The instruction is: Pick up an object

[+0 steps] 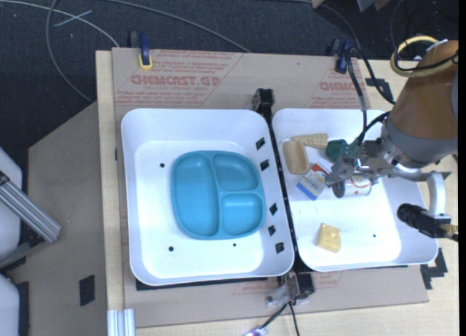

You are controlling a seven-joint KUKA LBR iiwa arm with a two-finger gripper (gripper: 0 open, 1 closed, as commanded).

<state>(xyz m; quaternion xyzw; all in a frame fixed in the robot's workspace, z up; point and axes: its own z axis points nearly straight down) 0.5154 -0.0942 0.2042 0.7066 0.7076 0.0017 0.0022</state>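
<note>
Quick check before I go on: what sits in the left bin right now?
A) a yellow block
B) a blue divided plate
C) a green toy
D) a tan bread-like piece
B: the blue divided plate lies alone in the left bin, while the yellow block and the tan bread-like piece lie in the right bin.

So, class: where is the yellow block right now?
The yellow block lies in the right bin, near its front edge, below the gripper.
</note>
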